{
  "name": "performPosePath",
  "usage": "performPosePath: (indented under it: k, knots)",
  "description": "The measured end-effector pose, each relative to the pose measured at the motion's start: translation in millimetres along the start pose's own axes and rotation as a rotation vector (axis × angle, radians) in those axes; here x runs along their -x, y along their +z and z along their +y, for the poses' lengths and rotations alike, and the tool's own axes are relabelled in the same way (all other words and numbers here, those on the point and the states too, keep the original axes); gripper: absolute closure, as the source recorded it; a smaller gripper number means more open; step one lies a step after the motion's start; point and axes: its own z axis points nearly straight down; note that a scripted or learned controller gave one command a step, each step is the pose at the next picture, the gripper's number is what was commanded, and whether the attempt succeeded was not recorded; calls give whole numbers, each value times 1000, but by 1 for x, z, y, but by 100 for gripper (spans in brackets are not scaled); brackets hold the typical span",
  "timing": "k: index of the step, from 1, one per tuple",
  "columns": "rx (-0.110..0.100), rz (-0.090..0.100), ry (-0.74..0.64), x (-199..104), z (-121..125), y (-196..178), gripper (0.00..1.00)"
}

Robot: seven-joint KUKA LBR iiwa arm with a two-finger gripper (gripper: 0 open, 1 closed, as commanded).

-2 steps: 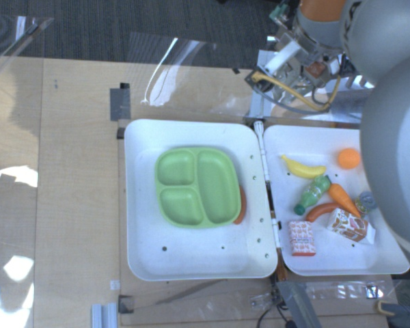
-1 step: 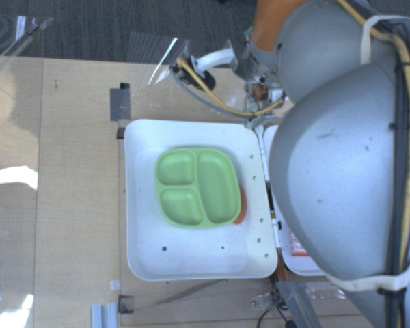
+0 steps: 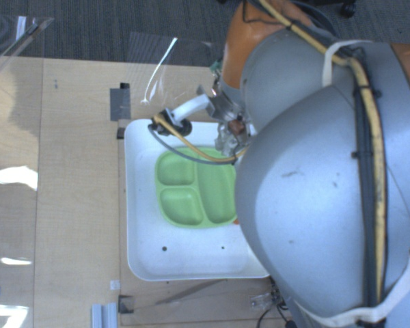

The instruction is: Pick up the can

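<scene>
We see the green plastic compartment tray (image 3: 195,186) inside the shallow white bin (image 3: 184,262); the grey arm (image 3: 328,183) overlaps the bin's 3 o'clock side.

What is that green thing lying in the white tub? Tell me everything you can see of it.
The green tray is a pale lime, plastic-looking dish with a matte finish, divided into compartments: two small rounded ones stacked on its left side and a longer one to their right. It lies flat, open side up, on the floor of the white bin, toward the bin's upper half. The compartments that show look bare. Its right edge is hidden behind the grey arm, and a yellow and black cable hangs across its top edge.
</scene>
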Motion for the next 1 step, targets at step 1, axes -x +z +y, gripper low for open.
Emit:
performPosePath:
  k: [1]
  knots:
    - [1,-2,-79,62,120,-9,100]
